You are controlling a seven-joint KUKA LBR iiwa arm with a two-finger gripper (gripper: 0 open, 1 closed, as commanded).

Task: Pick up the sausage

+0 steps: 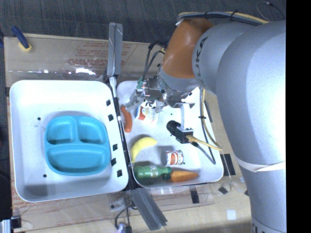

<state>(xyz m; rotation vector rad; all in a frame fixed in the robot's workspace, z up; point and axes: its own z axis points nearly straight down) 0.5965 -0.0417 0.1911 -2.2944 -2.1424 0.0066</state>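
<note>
You see the arm [243,81] enter from 3 o'clock, its grey body covering much of the right side and its orange band [182,52] sitting above the wrist at about 1 o'clock from the middle of the view. The wrist points down into the upper part of the right bin [214,171]. The jaws' assembly, the gripper [146,103], hangs low over the bin's 11 o'clock corner; you cannot tell from this angle whether the jaws stand wide or narrow.

The sausage [126,119] lies against the left wall of the right bin, at 8 o'clock from the jaws and just beside them, with nothing gripping it.

At 6 o'clock from the sausage lie a banana [142,146], a small can [175,157], a green bottle [151,172] and a carrot [184,175]. A blue divided tray [77,145] rests in the left bin [24,96] on the table [82,52].
</note>
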